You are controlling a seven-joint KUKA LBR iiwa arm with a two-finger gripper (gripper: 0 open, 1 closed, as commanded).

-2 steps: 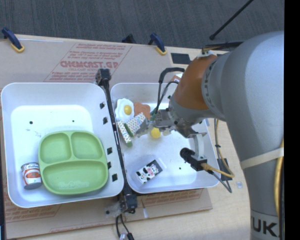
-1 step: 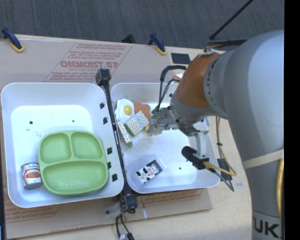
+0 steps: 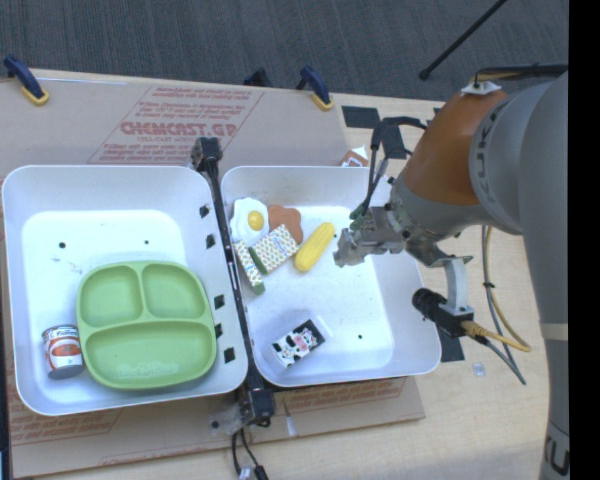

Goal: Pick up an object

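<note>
Two shallow white bins sit side by side on the bench. The left bin (image 3: 25, 268) holds a green divided plate (image 3: 146, 324) and, just beside its left edge, a small can (image 3: 63, 350) with a red label. The right bin (image 3: 405, 353) holds a cluster near its upper left: a fried egg (image 3: 249, 218), a brown slice (image 3: 287, 222), a patterned packet (image 3: 266, 253) and a yellow corn cob (image 3: 314, 246); a black-and-white carton (image 3: 299, 343) lies apart toward the near wall. The arm reaches in from the right, wrist bent down over the right bin, its gripper (image 3: 346, 248) low, just right of the corn cob and near it. Whether the gripper is open or closed cannot be told.
</note>
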